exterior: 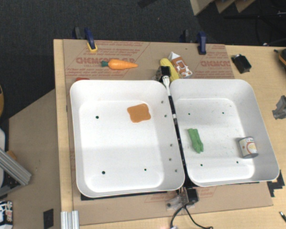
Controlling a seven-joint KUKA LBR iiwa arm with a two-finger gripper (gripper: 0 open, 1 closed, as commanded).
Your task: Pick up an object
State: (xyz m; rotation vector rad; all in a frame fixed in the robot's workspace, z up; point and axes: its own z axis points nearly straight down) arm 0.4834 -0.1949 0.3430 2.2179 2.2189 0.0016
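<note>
Claw: I could not tell whether it was wide, narrow or holding anything, so I could place nothing relative to it.
Green block: lay flat in the right bin, lower left of that bin's floor, near the seam between the bins; a small elongated matte chunk, long axis running almost up and down the frame.
Can: stood in the same bin's lower right, well apart from the green block; a short cylinder, silvery with a pale label and an orange band.
Orange patch: lay in the left bin, upper middle of its floor; thin, flat, roughly square with soft corners.
Bins: shallow white trays, smooth, rounded corners, touching along a dark seam at the frame's centre; small dark dots on their floors.
Carrot: lay outside the bins, above the left one, on the cardboard sheet; orange, tapered, with a green stub end.
Yellow piece and small printed carton: side by side above the seam.
Blue clamps: gripped the cardboard's top edge.
Cardboard: brown, with faded red print.
</note>
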